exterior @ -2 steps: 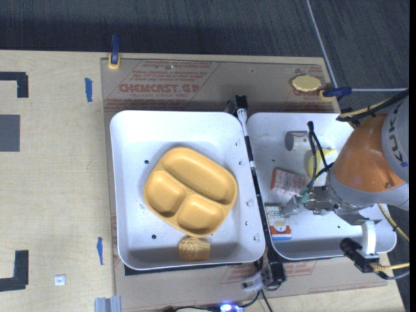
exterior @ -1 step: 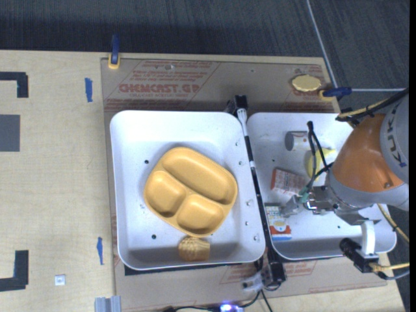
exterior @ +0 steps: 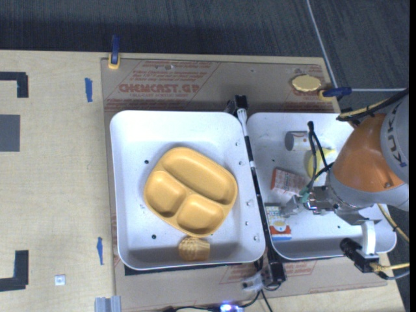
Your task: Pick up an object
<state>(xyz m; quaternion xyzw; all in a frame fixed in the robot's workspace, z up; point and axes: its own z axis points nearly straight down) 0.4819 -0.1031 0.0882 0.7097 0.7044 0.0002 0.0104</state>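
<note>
On the bench: two shallow white bins sit side by side on a brown cardboard sheet, itself lying on pale wood.
Left bin: a big yellow three-compartment tray lies tilted across the middle; just beside its near corner, against the bin's near edge, sits a small tan ridged object.
Right bin: a red-and-white packet lies near the middle, towards the wall shared with the left bin; a small white cylinder rests near the far edge; something yellow shows behind dark cables; a small printed card or wrapper lies in the near left corner.
Arm: the grey arm with its orange band reaches in from the right and hangs over the right bin's right half.
Gripper: low over the bin floor, just beside the red-and-white packet's near right corner; I cannot tell how its jaws stand, and nothing is clearly seen between them.
Cardboard's far right corner: a round tan disc.
</note>
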